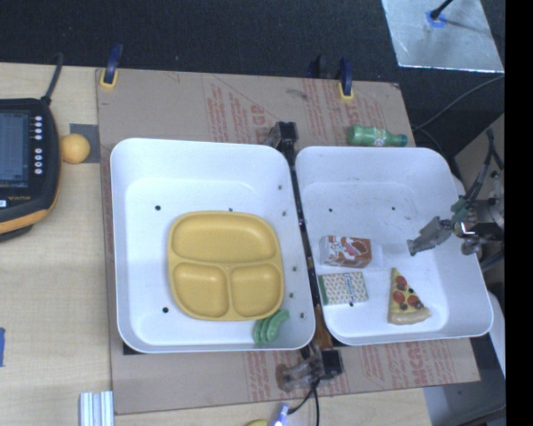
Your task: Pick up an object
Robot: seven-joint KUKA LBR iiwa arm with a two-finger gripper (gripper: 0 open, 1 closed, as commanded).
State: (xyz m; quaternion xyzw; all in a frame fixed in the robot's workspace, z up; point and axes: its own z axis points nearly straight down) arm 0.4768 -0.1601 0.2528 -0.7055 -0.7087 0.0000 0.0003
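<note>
Stock, right bin [444,171]: pizza slice [408,298] at five o'clock, snack packet [346,251] and patterned card [344,287] at seven. My gripper [425,238] hovers at three, holding nothing; finger spread I cannot tell. Pizza slice is nearest, the likeliest pick.

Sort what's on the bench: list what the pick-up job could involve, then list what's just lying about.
For the job:
tool, over the right bin
pizza slice
red packet
green-patterned packet
yellow tray in the left bin
green toy beside the tray

Lying about:
green bottle behind the bins
orange ball
pendant
blue clamps
</note>
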